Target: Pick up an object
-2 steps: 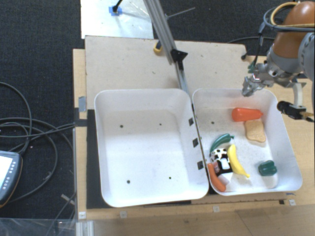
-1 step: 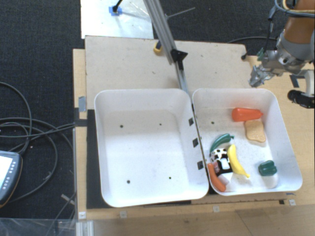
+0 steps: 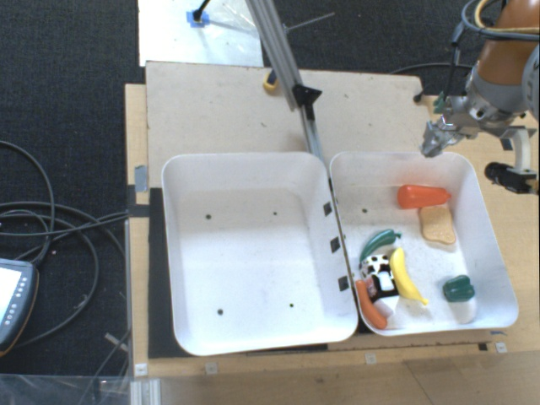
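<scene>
Orange pepper (image 3: pixel 423 196) — just below pincer (image 3: pixel 432 144).

Your arm (image 3: pixel 506 40) comes in from the upper right, its orange band sitting just above the grey wrist. The wrist angles down and to the left, and the tool (image 3: pixel 432 144) hangs at the lower end of it, pointing downward. The tool carries nothing that you can see.

Right bin's (image 3: pixel 485 194) far-left floor lies open; toys (image 3: pixel 396 277) crowd its near half.
</scene>
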`<state>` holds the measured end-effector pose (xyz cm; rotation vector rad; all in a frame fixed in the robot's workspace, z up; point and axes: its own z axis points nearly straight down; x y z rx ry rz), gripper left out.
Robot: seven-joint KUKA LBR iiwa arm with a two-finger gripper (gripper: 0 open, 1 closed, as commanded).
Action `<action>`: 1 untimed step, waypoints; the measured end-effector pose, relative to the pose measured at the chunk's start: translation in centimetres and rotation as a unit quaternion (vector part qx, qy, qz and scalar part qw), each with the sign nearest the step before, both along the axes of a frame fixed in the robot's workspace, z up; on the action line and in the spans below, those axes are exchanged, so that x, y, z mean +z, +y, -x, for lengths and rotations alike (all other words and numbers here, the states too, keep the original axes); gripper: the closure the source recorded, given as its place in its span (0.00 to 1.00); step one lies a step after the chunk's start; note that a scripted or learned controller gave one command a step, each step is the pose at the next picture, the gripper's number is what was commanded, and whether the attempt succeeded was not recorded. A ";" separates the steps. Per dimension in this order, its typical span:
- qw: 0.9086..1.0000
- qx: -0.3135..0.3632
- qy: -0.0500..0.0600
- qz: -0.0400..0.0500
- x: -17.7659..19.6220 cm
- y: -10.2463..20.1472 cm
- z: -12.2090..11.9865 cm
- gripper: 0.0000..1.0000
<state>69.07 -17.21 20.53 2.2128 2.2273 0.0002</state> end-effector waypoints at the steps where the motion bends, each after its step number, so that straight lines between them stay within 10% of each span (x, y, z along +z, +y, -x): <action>1: 1.000 0.001 0.001 -0.001 0.2 3.8 1.8 1.00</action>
